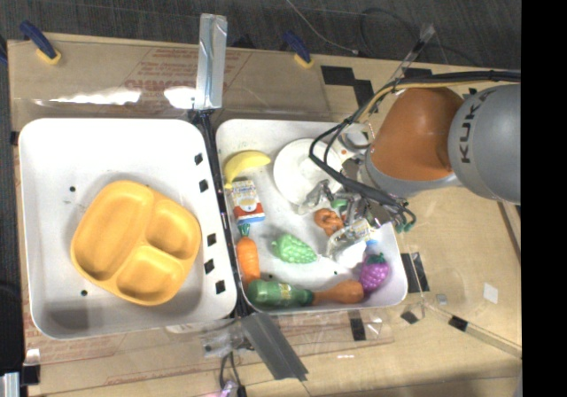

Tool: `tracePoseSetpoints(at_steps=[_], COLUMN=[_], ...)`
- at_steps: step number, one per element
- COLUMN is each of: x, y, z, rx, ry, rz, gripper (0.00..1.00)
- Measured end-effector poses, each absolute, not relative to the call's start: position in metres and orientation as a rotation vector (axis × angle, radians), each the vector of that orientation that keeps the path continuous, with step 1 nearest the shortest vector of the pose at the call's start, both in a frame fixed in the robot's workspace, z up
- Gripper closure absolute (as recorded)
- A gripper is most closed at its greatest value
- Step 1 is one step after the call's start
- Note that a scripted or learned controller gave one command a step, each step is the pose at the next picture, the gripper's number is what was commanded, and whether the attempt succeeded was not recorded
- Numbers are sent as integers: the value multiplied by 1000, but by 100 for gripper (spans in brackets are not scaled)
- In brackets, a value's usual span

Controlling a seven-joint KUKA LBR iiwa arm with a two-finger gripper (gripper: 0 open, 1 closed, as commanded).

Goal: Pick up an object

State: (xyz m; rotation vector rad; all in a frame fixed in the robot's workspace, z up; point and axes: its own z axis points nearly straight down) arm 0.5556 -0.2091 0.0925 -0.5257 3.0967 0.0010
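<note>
The grey two-finger gripper [345, 218] is seen low inside the right-hand shallow white bin [266, 134], and a small rounded orange-brown toy [330, 220] lies right at the fingertips, just to their left; whether it is between the fingers or beside them cannot be told, nor whether they stand apart or together. A bumpy green plastic fruit [293, 250] lies further left, a knobbly purple grape bunch [374, 274] below right. Along the bin's left wall a smooth yellow banana [246, 163] and an orange carrot [247, 258] are lined up. A glossy yellow compartment tray [135, 240] is left in the other bin
</note>
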Motion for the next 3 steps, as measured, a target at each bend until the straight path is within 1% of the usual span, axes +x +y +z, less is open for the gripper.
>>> tracePoseSetpoints(at_steps=[1, 2, 3], x=[558, 575, 573], y=[-207, -211, -211], z=[104, 247, 241], rx=[-533, -430, -431], ry=[3092, 3099, 3108], rz=[0, -12, -3], gripper=[100, 100, 0])
